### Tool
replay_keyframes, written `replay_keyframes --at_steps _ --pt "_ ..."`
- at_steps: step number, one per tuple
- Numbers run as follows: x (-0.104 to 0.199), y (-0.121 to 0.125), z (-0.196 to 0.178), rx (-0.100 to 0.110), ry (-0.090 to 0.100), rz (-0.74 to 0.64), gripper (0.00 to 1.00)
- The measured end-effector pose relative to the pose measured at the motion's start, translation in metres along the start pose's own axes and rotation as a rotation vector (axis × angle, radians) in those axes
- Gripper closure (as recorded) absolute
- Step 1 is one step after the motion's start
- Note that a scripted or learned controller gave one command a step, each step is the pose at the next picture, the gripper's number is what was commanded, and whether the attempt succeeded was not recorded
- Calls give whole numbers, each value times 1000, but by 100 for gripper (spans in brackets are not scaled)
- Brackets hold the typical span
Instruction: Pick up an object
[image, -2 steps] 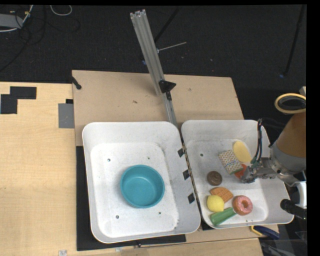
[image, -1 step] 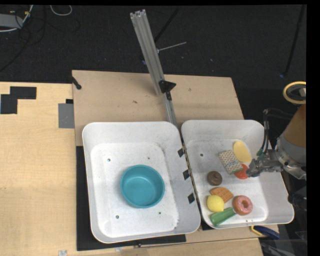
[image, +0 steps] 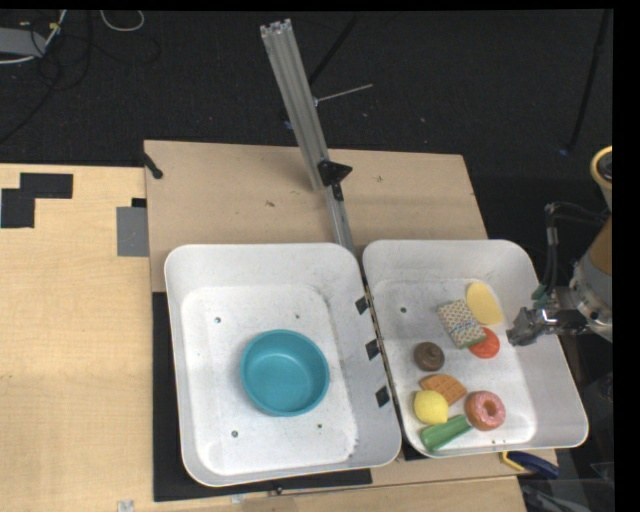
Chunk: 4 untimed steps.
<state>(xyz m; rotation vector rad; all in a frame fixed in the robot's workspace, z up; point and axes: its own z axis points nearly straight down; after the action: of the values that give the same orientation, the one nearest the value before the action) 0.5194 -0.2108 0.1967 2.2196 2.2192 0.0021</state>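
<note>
From above, the arm is cut off at the frame's right side, so little more than its wrist and the gripper (image: 524, 330) can be seen. The gripper is small and dark against the right bin (image: 470, 258), and whether it is spread or closed, I cannot tell; nothing can be made out in its grasp. It sits over the bin's right wall, just right of a red round piece (image: 486, 346) and apparently apart from it.

Left of that red piece lies a checkered block (image: 459, 322), with a yellow oval (image: 484, 301) above it. A brown disc (image: 429, 355) lies further left. Below the red piece sit a pink donut (image: 485, 410), an orange cracker (image: 444, 387), a yellow lemon (image: 431, 406) and a green vegetable (image: 445, 433). Far left of it, the left bin (image: 200, 270) holds a teal bowl (image: 285, 372).
</note>
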Motion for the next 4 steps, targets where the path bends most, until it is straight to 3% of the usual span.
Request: replay_keyframes --at_steps 1,2,4 --pt "-1 3 -62 -2 -1 0 100" --pt "55 5 -62 3 1 -4 100" --pt "153 35 -49 4 2 -5 100"
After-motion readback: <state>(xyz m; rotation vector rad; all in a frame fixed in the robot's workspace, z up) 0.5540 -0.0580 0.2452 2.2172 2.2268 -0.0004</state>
